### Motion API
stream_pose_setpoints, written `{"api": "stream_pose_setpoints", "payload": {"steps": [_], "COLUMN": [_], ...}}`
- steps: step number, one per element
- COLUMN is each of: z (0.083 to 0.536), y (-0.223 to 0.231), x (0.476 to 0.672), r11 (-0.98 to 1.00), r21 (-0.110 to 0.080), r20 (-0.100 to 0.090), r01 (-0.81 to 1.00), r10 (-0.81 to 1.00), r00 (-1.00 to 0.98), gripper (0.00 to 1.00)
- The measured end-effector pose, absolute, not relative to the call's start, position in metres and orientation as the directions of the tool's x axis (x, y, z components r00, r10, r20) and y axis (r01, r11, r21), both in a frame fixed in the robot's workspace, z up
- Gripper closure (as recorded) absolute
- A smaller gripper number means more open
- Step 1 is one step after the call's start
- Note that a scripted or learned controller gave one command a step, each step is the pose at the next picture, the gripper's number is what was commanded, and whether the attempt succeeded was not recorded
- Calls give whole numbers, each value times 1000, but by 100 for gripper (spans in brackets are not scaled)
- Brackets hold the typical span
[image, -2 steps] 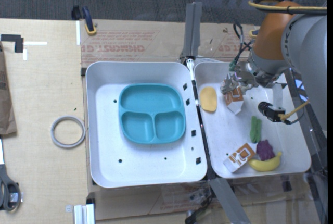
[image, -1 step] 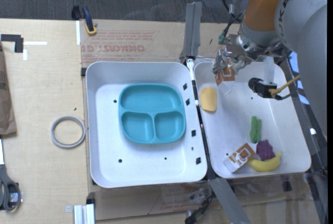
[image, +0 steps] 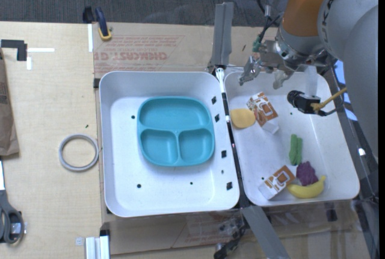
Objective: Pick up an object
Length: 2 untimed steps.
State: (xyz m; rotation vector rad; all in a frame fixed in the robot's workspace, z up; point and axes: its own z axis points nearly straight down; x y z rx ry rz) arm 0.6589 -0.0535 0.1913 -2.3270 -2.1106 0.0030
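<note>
Two white bins sit side by side on the tabletop, and every loose item lies in the right bin, which serves as the landmark here. The gripper hovers over that bin's far left corner, its two fingers spread apart with nothing between them, so the jaws stand open and empty. The nearest candidates lie just toward the camera from it: a yellow lump against the bin's left wall, and touching it on the right a small snack packet, whose long axis runs diagonally from the far left to the near right. A likely next move is a short descent toward the camera side onto one of these two. Farther down the bin, a green stick stands roughly lengthwise along the bin's depth. In the bin's near corner lie a second packet, purple grapes and a banana lying crosswise. The left bin holds a blue divided plate.
</note>
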Motion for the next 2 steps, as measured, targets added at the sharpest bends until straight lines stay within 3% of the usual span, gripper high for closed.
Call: {"api": "stream_pose_setpoints", "payload": {"steps": [1,2], "z": [191,92], "y": [-82,-96], "x": [621,626], "r11": [70,19], "r21": [-2,0], "r20": [-1,-1], "r01": [998,1000], "r10": [998,1000], "r00": [-70,-19], "gripper": [0,0]}}
